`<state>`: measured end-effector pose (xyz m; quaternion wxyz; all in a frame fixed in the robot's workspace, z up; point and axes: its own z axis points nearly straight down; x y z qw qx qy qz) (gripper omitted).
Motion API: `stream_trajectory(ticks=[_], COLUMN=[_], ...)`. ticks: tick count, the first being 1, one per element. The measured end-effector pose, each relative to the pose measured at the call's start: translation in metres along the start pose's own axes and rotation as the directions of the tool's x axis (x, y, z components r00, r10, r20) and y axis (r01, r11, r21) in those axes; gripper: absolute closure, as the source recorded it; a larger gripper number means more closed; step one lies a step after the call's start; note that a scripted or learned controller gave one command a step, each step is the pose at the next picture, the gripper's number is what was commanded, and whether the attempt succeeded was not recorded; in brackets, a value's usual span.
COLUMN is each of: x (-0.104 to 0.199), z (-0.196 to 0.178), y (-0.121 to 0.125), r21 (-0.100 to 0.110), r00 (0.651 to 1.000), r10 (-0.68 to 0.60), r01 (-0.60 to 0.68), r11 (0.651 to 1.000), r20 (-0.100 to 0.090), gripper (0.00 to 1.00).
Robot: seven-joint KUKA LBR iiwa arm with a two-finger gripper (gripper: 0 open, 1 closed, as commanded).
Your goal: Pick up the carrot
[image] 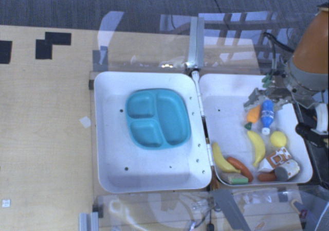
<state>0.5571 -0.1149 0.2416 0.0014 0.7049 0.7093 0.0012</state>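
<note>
The carrot (253, 114) is a short orange piece with a small green tip, lying in the upper part of the right bin (226, 96). A blue and white bottle (267, 114) lies touching its right side. My gripper (266, 99) hangs just above these two, reaching in from the right below the orange wrist band. Its grey fingers (252, 98) are spread apart, one above the carrot and the other to the right of the bottle's top. Nothing is held between them.
The right bin also holds two bananas (256, 146), a lemon (278, 139), a red-orange sausage-like piece (240, 166), a small carton (280, 159) and a grey lump (281, 173). The left bin (110, 122) holds a blue sectioned plate (156, 118). A metal divider (195, 45) stands behind the bins.
</note>
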Motion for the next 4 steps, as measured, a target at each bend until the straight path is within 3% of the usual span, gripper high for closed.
stream_trajectory(ticks=[1,2,3,4], x=[-0.062,-0.075,-0.076,-0.071], z=[0.099,0.130,0.135,0.135], y=[0.052,0.073,0.069,0.067], r21=[0.001,-0.029,-0.043,-0.049], r00=[0.996,0.997,0.996,0.994], r10=[-0.089,-0.080,-0.091,0.106], r01=[0.089,0.080,0.092,-0.105], r11=[0.996,0.996,0.995,0.993], r20=[0.000,0.007,0.016,0.008], gripper=[0.00,0.00,0.00,0.00])
